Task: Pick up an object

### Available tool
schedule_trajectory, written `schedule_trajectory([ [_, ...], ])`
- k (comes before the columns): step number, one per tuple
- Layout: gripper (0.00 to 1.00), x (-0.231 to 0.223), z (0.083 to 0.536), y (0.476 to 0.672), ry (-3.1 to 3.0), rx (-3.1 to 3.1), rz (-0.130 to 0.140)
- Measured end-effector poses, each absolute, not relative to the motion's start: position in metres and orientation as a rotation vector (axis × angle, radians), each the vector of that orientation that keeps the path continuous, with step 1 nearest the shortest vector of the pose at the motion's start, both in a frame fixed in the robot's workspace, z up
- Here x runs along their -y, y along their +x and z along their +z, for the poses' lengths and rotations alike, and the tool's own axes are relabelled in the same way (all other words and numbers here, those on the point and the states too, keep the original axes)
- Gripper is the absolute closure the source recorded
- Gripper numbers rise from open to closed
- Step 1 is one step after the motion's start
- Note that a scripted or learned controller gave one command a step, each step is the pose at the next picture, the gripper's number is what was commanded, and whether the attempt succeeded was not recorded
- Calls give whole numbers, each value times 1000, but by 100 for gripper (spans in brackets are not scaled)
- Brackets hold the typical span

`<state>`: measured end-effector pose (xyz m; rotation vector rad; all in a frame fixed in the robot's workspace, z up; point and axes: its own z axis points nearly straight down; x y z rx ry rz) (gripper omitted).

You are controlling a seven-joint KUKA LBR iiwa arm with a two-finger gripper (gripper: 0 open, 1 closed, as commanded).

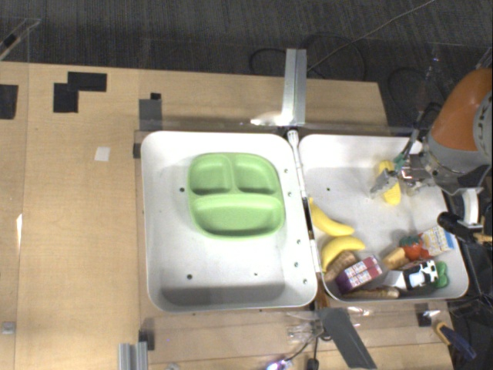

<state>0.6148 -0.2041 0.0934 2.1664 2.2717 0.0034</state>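
At the near edge of the right bin [362, 141] lies a crowd of small things: a dark purple packet [359, 273], a brown stick-like piece [377, 292], a black-and-white carton [420, 277] with something green beside it, and a small red and orange item [412, 250].

The wooden table [69, 230] carries both white bins side by side. The left bin [166, 230] holds a green divided plate [233, 193], lying flat at its middle. The grey arm [462, 133] with its orange band reaches in from the right over the far part of the right bin.

Two bananas [333, 237] lie along that bin's left side, one just beyond the other. The hand [400, 172] hangs low in the far right part of the bin, right at a small yellow object [391, 193]; whether it is spread or closed cannot be told, nor whether it grips the yellow object.
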Motion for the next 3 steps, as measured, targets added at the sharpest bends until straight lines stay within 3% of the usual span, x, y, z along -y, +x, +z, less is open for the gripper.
schedule_trajectory([
  [1, 100, 203, 102, 617, 2161, -2275, 6],
  [2, 100, 125, 192, 635, 2209, -2232, 3],
  [3, 0, 125, 192, 634, 2209, -2231, 3],
])
